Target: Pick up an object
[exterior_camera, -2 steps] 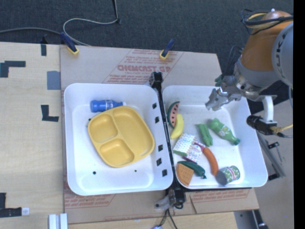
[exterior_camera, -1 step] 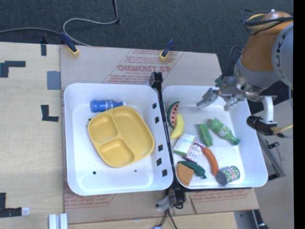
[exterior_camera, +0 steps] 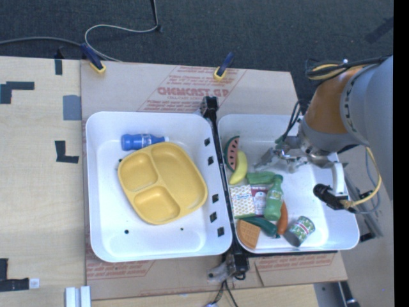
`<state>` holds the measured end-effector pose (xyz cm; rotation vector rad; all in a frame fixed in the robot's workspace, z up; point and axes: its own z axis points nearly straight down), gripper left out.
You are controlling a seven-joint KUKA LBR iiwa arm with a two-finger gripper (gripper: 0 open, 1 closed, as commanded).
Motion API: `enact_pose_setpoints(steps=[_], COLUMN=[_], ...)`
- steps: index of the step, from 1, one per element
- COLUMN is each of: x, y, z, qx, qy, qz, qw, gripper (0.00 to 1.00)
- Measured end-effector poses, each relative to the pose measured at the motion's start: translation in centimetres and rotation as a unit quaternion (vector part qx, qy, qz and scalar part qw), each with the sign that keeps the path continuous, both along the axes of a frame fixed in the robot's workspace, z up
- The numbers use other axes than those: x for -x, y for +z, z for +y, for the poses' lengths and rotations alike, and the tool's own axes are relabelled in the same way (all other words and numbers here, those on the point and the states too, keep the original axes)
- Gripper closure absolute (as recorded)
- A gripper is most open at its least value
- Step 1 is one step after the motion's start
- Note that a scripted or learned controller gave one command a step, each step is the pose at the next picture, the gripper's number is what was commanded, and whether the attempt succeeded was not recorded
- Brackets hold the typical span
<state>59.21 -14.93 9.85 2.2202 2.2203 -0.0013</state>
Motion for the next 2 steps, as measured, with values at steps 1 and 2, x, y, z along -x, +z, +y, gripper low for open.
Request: enact_pose_setpoints(steps=[1, 2], x=[1.4, 1.4], y=[-1.3, -0.3], z=[1.7, 1.7], qx=[0.0008, 0.0007], qy=[0.000, 0.000], qz=[-0.002, -0.002], qw=[1.0000, 1.0000], gripper=[0.00, 1.00])
